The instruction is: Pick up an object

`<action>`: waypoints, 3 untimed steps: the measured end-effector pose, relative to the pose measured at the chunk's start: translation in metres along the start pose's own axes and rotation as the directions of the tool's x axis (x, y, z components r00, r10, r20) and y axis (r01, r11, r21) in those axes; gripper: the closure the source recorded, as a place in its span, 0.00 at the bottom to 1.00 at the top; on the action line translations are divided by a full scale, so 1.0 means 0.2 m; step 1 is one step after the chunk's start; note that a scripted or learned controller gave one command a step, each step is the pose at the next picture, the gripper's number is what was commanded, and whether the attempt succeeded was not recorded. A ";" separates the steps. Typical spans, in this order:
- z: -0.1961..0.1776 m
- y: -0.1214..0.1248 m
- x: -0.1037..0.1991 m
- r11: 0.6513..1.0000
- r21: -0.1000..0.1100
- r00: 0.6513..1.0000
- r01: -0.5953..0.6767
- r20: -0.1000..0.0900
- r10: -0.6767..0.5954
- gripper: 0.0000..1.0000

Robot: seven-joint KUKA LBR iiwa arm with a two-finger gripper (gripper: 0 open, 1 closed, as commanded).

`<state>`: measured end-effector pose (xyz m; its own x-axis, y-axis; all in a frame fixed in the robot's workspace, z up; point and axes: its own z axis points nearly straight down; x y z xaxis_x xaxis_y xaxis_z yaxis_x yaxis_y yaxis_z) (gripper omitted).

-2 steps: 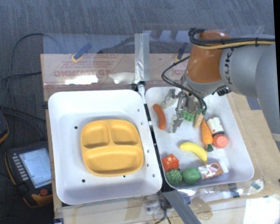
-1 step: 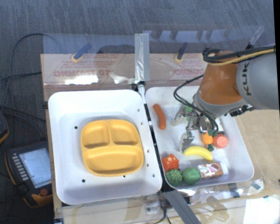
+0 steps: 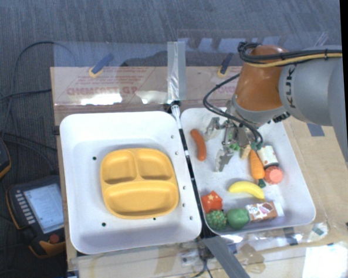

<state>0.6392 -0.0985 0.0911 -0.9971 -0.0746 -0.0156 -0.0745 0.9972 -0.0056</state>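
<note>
Two white bins sit side by side on the counter: the left bin holds one yellow tray with three sections, the right bin one sausage, one carrot, one bottle, one banana, one tomato, one broccoli, one lime and one small box. The counter stands on grey carpet, with two handheld screens and cables at left. The hand hangs between sausage and carrot, fingers spread, pinching nothing — the arm shades the bin's far corner.

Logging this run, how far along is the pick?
Done: the arm is down in the right bin, with the gripper between the sausage and the carrot. In hand: nothing visibly between the jaws. Left: grasp and lift. The banana and other items lie on the bin floor.
</note>
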 end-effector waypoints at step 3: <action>-0.07 -0.31 0.49 0.999 0.003 0.999 0.033 0.007 -0.033 1.00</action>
<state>0.5453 -0.1672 0.1032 -0.9940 -0.1073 -0.0224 -0.1071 0.9942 -0.0087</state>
